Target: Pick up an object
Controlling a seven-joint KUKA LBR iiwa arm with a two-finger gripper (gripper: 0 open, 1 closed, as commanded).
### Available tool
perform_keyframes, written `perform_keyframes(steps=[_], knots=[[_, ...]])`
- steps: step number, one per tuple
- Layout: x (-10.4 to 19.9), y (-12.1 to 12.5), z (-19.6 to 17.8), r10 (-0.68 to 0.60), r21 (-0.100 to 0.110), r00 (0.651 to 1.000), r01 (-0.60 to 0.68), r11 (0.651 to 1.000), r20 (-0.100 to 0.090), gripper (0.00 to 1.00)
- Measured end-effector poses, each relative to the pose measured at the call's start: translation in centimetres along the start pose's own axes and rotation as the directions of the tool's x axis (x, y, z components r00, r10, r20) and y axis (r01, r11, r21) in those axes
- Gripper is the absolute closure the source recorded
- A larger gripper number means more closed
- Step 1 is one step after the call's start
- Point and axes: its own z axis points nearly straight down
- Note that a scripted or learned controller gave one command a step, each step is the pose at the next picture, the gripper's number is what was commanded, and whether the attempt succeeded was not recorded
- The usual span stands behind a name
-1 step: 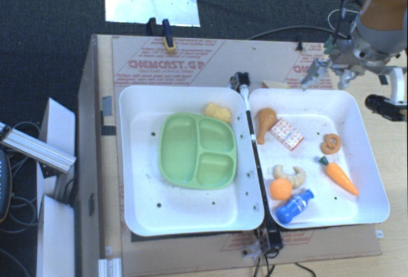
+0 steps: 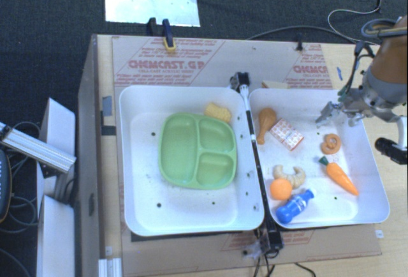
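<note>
Two white bins are seen side by side on the surface (image 2: 159, 62). In the left bin (image 2: 137, 205) a green tray (image 2: 196, 151) lies with a small yellow piece (image 2: 218, 112) just beyond its far edge. The right bin (image 2: 373, 199) holds the loose things: a drumstick (image 2: 265, 123), a patterned box (image 2: 286, 134), a ring (image 2: 331, 143), a carrot (image 2: 338, 177), a pale curled piece (image 2: 289, 173), an orange ball (image 2: 280, 189) and a blue bottle (image 2: 294, 204).

The gripper (image 2: 338, 113) is placed over the far right part of the right bin, above the ring and apart from it. The jaws are seen spread open, with nothing between them.

The step in hand is judged to be the approach; nothing has been grasped. The ring is the nearest candidate, with the carrot just beyond it. For the next move, the jaws would need to be lowered and centred over one thing, kept clear of the bin wall, then closed on it before any lift is tried.
</note>
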Motion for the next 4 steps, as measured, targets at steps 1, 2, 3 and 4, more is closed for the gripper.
perform_keyframes(steps=[1,2,3,4], knots=[[0.1,-3.1,6.1,0.000,-0.002,1.000,0.000,1.000,-0.001,0.00],[0.1,-2.9,4.8,-0.001,-0.009,1.000,0.001,1.000,0.000,1.00],[6.4,-2.1,5.6,-0.002,-0.020,1.000,0.002,1.000,0.003,1.00],[6.9,-5.8,-6.2,-0.001,-0.007,1.000,0.001,1.000,0.000,1.00]])
